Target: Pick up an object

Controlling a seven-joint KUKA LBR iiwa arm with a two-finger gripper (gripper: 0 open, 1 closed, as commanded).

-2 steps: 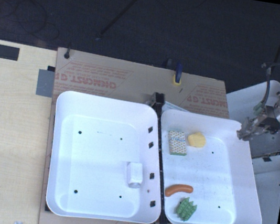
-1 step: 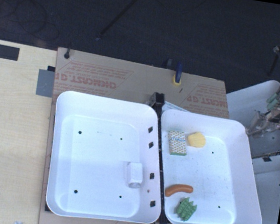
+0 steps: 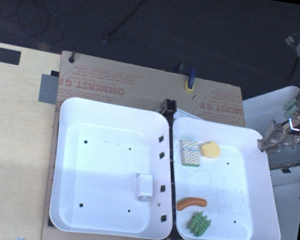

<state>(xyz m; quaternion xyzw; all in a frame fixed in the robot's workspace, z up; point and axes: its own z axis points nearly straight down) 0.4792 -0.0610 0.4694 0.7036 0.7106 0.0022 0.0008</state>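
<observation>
Pale wood forms the desk (image 3: pixel 2 149), and a brown cardboard sheet (image 3: pixel 143 90) is laid over it beneath two shallow white bins set side by side. Dark floor with cables is seen at the far side.

In the left bin (image 3: pixel 83 111), a small white block (image 3: pixel 143 186) is found near the right wall, toward the near half. In the right bin (image 3: pixel 258 220), four things are seen. A patterned green-and-white packet (image 3: pixel 190 152) lies in the far left part, and a yellow rounded piece (image 3: pixel 210 149) is placed just beside it on the right, touching or nearly touching it. Toward the near left corner an orange sausage-shaped piece (image 3: pixel 191 203) lies slanted, and a green knobbly piece (image 3: pixel 199 223) sits just nearer than it, close but apart.

The hand (image 3: pixel 271 141) is seen at the far right corner of the right bin, over its rim, well apart from all the objects. Nothing is seen between its fingers; whether they are released or clenched cannot be told at this size. A blue and yellow clamp (image 3: pixel 191 79) is fixed at the far edge of the cardboard.
</observation>
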